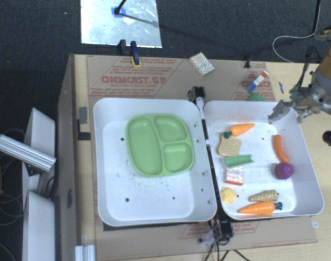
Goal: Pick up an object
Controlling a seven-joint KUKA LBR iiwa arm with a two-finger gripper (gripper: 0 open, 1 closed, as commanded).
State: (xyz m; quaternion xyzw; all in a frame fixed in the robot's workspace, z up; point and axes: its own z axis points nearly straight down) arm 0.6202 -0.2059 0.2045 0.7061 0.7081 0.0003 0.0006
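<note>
- Camera view: gripper (289,112) sits at the 1 o'clock corner of the right bin (312,192), over the rim, nothing between the fingers. They look spread; jaws read as open.
- Candidates all lie in the right bin: orange carrot (242,129) at 11 o'clock, orange sausage (280,148) at 3, purple ball (283,171) just below it, tan cracker (229,146), green bar (238,160), red-white packet (234,175), yellow piece (228,195), pale parsnip (263,196), second carrot (258,207) at 6.
- Risk: sausage and purple ball are nearly touching; closing on one likely nudges the other, and the ball would roll.
- Risk: cracker, green bar and packet are stacked tight; a descent there may pinch two or none.
- Risk: items near the bin wall leave little finger room; expect a rim strike.
- Left bin (108,200) holds a green divided plate (159,144), not in the way.
- Off-bin clutter at 12: small box (201,63), red-blue item (255,82). The centre divider between the bins is the one real obstacle.
</note>
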